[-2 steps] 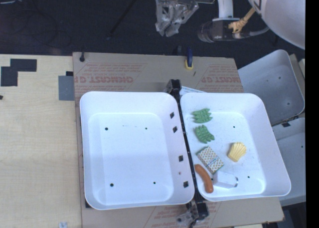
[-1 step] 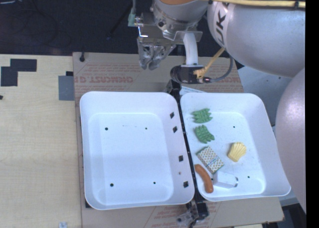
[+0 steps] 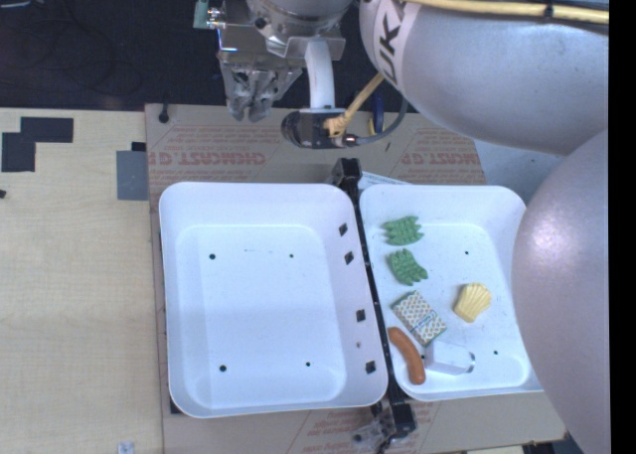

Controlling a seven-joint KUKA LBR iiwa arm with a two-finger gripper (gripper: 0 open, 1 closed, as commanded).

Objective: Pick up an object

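Note:
My gripper (image 3: 252,106) hangs high up, over the cardboard behind the left bin's back edge. Nothing shows beneath it. The right bin (image 3: 507,206) holds the objects: two green leafy pieces (image 3: 402,231) (image 3: 406,266), a checkered cracker-like block (image 3: 418,316), a yellow ridged shell shape (image 3: 473,301), a brown sausage (image 3: 406,354) and a small white item (image 3: 452,361). All of them lie well to the right of the gripper and nearer the front.
The left bin (image 3: 189,293) sits beside the right one, with a black divider with clips (image 3: 358,273) between them. Brown cardboard (image 3: 238,149) lies under and behind the bins. The arm's large grey body (image 3: 497,55) overhangs the right side.

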